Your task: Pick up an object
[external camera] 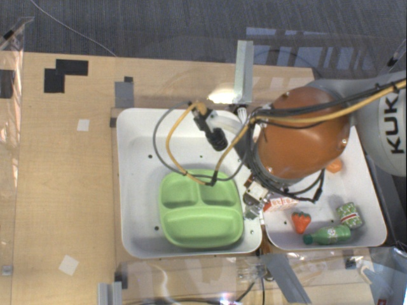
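Bins sit side by side on a wooden bench [57, 189], both shallow and white, seen from above at a slant. Within the left bin [137, 170] lies a green divided tray [200, 211], with two small compartments toward the far side and one long compartment nearer the front edge; it rests in the bin's front right part. The right bin [372, 224] holds a small orange-red strawberry-like toy [301, 222], a green bottle [328, 234] lying on its side just in front of it, and a small green-and-white can [349, 213] tilted near the right wall. A bit of something orange [334, 166] peeks out beside the arm. The arm's orange band [302, 138] looms over the wall between the two bins, with yellow and black cables [184, 145] looping out over the left bin. The gripper [253, 202] hangs below it, near the tray's right edge; whether it is wide or narrow cannot be told from this angle, and nothing is seen held in it.
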`<action>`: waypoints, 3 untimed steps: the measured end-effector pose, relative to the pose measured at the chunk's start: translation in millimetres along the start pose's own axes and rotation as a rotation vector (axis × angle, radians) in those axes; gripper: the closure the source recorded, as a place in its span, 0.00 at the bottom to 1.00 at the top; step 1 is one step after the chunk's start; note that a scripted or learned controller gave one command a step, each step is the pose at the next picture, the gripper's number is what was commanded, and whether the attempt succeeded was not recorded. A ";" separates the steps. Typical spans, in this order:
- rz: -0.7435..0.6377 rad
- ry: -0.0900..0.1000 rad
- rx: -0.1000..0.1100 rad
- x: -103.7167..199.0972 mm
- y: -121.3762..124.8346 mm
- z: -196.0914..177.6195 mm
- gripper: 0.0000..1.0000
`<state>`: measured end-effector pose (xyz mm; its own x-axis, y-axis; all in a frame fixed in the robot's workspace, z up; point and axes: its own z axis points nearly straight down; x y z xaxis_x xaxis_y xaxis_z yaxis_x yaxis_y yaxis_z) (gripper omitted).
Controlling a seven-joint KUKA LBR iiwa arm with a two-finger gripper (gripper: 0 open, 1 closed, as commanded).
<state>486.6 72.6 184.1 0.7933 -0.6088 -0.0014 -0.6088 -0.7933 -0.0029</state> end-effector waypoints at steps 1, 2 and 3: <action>0.710 0.001 0.006 -30.4 -65.4 -21.7 1.00; 1.288 0.003 0.006 4.4 2.6 -27.3 1.00; 0.665 0.002 0.001 18.7 22.6 -0.6 1.00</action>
<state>487.7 43.2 184.6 0.2490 -0.9685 -0.0010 -0.9685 -0.2490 -0.0034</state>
